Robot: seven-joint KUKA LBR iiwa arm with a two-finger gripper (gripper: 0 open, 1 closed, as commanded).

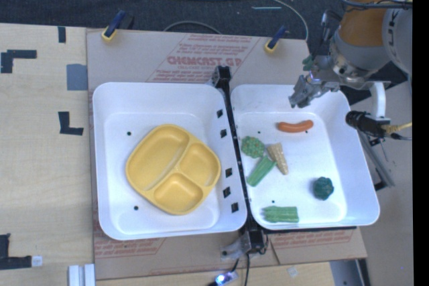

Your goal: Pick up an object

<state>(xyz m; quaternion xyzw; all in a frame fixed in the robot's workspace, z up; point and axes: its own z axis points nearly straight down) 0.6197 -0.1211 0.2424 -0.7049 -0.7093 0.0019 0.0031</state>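
The right bin point(348, 164) holds an orange-red sausage point(295, 126), a green broccoli piece point(253, 147), a green pod point(260, 171), a pale corn cob point(279, 158), a dark green round lump point(323, 187) and a green ridged piece point(281, 214). My gripper point(301, 96) hangs over the bin's back edge, above and slightly right of the sausage, apart from it. Nothing shows between its fingers.
The left bin point(110, 144) carries a yellow divided plate point(173, 169). A black divider with clips point(231, 157) runs between the bins. Blue-yellow clamps point(114, 25) point(275, 39) pin the cardboard at the back. Cables trail across the dark floor behind.
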